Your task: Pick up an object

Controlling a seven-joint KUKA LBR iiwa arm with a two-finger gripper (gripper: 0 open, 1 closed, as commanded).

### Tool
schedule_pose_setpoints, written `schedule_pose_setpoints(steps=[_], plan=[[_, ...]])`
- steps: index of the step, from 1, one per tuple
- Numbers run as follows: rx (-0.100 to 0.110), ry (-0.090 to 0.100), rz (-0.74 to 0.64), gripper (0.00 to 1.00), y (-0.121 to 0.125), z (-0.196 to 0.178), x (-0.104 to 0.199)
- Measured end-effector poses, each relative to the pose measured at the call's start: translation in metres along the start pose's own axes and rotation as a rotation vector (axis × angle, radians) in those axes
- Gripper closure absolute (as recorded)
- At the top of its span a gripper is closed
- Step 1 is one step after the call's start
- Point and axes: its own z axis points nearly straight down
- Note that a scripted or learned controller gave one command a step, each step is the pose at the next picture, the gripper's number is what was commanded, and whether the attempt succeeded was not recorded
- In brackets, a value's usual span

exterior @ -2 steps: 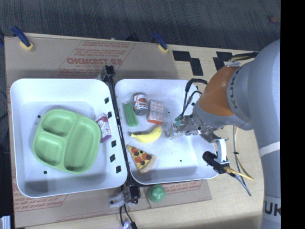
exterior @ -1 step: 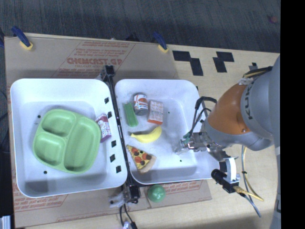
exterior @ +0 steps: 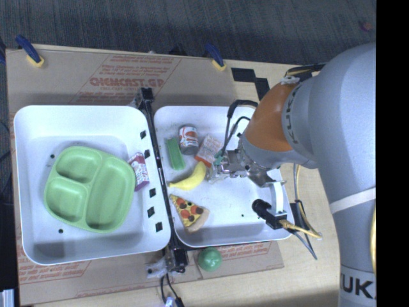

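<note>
My gripper (exterior: pixel 222 165) hangs low in the right bin (exterior: pixel 239 232), just right of the upper tip of a yellow banana (exterior: pixel 189 180). An orange and white packet (exterior: pixel 208 148) lies right above the gripper, touching or nearly touching it. Further left in this bin are a small tin can (exterior: pixel 187 139) and a green stick-shaped block (exterior: pixel 174 153). A toy pizza slice (exterior: pixel 190 212) lies below the banana. The arm's wrist hides the bin floor to the gripper's right.
The left bin (exterior: pixel 32 130) holds a green divided plate (exterior: pixel 89 187) and a small red and white packet (exterior: pixel 138 169) by its right wall. A green ball (exterior: pixel 209 259) rests outside on the cardboard in front of the right bin.
</note>
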Motion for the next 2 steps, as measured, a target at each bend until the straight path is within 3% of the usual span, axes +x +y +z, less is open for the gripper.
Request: schedule_pose_setpoints(steps=[1,2], plan=[[-0.005,-0.003,0.005,1.0,-0.047,-0.122,-0.062],[-0.001,0.0,0.002,1.0,-0.072,-0.137,-0.001]])
